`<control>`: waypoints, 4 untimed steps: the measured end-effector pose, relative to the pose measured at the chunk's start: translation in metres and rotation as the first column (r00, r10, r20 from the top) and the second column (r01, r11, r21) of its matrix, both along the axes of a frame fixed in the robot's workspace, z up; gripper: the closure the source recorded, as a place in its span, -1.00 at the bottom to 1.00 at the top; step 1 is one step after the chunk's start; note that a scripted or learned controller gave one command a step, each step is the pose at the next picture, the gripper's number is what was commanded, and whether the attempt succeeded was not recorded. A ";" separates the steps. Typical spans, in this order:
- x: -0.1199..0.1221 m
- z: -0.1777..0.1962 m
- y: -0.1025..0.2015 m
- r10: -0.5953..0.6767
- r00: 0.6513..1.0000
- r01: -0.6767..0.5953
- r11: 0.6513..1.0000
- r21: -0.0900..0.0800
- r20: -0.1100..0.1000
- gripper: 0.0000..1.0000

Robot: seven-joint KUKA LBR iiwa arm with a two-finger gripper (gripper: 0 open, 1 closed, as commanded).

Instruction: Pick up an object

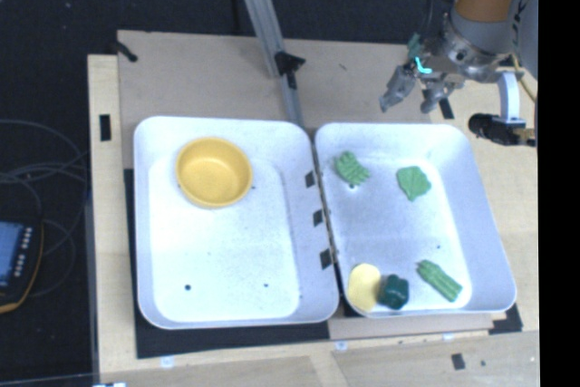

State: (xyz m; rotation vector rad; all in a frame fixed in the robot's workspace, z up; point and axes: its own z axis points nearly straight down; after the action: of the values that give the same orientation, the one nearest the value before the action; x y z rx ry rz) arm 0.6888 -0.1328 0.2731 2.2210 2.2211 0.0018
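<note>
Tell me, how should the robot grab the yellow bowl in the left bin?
Probably by the rim. The yellow bowl sits upright and open, too wide to span, so the hand could come straight down with one finger inside and one outside the wall. The rim toward the bin's middle looks best, away from the bin's walls.

the arm reaches in at the upper right, its orange band above a grey wrist. the gripper (417,95) hangs tilted down and leftward, fingers spread apart with nothing between them, a small cyan light glowing at its base.
</note>
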 end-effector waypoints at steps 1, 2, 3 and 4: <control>0.000 0.000 0.000 0.000 1.000 0.000 1.000 0.000 0.000 -1.00; 0.000 -0.060 0.006 -0.001 1.000 0.001 1.000 -0.001 -0.005 -1.00; -0.003 -0.102 0.004 -0.001 1.000 0.001 1.000 -0.002 -0.004 -1.00; -0.003 -0.165 0.006 0.000 1.000 0.000 1.000 -0.001 -0.005 -1.00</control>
State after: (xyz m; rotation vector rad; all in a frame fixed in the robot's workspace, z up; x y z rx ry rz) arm 0.6855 -0.1271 0.1080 2.2234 2.2230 -0.0056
